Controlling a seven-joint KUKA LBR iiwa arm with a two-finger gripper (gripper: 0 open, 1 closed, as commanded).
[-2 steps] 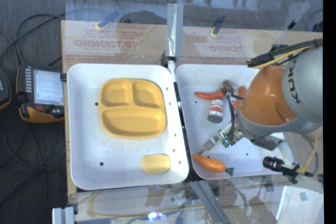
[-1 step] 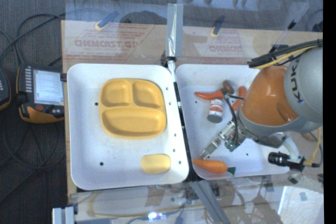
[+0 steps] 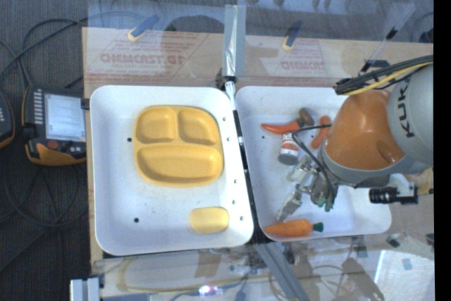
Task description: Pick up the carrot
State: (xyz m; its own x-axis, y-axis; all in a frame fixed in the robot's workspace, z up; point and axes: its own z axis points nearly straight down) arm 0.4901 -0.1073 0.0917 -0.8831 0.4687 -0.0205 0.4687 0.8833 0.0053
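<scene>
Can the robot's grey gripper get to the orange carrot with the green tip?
Probably yes. The gripper hangs just above the orange carrot with the green tip, which lies in the open by the right bin's near wall, with nothing on top of it.

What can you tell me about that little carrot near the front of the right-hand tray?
The carrot is a small orange piece with a dark green stub at its right end, smooth like a plastic toy. It lies flat, lengthwise along the front wall of the right bin, tapered tip pointing left. The gripper hangs just above it; nothing is seen clamping it.
</scene>
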